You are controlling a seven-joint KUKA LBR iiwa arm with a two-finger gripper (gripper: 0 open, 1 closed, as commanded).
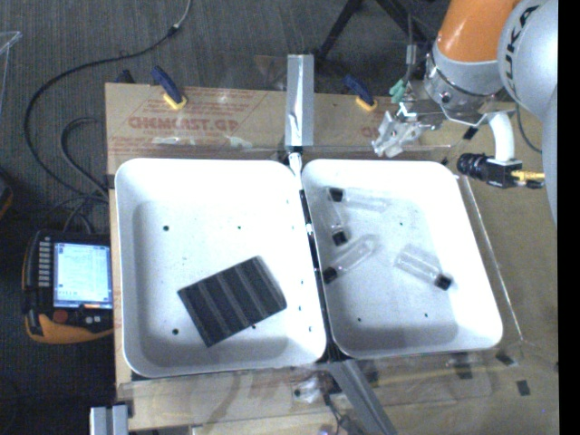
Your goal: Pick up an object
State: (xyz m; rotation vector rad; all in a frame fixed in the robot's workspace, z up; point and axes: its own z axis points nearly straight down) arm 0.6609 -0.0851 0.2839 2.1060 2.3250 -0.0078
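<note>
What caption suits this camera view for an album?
Robot arm's gripper above the right bin's far edge; clear vials inside, black ridged block in left bin.

Red block lettering runs across the brown board [195, 120] that lies behind the two bins, on its left half; it is faint and seen through glare, and seems to read "CHEMCAST GP", though the letters are not sharp enough to be sure. On the grey arm [535, 39] at the far right, dark letters stand sideways along the casing just beside the orange band and look like "KUKA", cut off in part. The handheld control unit [71, 284] on the floor at the left has a lit screen, but its content is too small to read.
</note>
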